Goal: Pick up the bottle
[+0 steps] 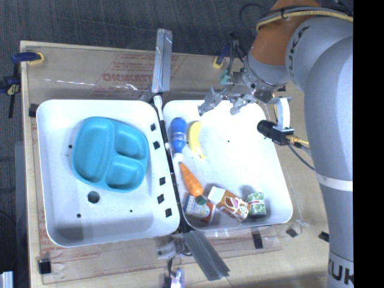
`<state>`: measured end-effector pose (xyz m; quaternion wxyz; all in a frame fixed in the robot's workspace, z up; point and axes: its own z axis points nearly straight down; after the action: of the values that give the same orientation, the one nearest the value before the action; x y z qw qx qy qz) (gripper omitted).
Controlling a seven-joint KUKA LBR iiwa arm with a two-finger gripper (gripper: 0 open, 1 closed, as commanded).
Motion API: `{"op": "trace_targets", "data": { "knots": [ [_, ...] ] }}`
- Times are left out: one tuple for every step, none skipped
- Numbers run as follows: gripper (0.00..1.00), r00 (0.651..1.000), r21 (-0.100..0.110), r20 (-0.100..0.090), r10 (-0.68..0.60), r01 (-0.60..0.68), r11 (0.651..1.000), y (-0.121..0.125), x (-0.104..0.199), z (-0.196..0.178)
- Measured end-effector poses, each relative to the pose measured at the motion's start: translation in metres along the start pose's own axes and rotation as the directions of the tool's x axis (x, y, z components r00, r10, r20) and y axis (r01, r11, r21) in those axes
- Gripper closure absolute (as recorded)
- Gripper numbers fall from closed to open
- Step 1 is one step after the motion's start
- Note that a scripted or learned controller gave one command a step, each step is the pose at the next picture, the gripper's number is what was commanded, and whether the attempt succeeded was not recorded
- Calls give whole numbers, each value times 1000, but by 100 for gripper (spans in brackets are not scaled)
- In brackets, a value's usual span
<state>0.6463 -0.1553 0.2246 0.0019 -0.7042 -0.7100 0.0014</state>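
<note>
Bottle [177, 135] beside banana [194, 138]; gripper [223, 104] above, jaws spread, nothing between.

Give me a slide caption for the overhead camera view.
Open gripper hovers over the right bin, bottle lying beside a banana.

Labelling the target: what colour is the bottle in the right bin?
Blue and white plastic bottle, clearest in the camera view.

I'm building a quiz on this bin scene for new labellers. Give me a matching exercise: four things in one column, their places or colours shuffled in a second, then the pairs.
Things:
1. bottle
2. banana
3. carrot
4. divided tray

Descriptions:
A. light blue, in the left bin
B. orange, pointing toward the cartons
C. blue and white, against the left wall of the right bin
D. yellow, right beside the bottle

Pairs: 1-C, 2-D, 3-B, 4-A
</note>
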Motion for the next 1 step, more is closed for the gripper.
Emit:
{"op": "trace_targets", "data": {
  "knots": [
    [0, 973, -8, 9, -230, 230, 973, -4, 60, 73]
  ]
}}
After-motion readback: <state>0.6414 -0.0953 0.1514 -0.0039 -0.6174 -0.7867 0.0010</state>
